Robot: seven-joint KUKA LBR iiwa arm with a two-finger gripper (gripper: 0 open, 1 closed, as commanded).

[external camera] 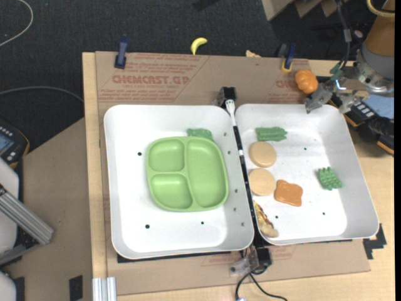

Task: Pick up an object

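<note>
Gripper (322, 96) hangs over the right bin's (357, 168) far right corner, fingers spread, nothing between them. Just left of it an orange ball (306, 81) lies outside the bin. Below and left lie two tan discs (262, 154), an orange piece (288, 193) and green pieces (329, 178). Farther left, a green tray (187, 172) sits in the left bin (122, 168).

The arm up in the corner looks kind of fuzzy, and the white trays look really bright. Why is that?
In the camera view, the gripper and arm at the top right look soft, slightly smeared, while the green plate and toy foods stay sharp. Overhead light makes both white bins glow, with only faint shadows.
</note>
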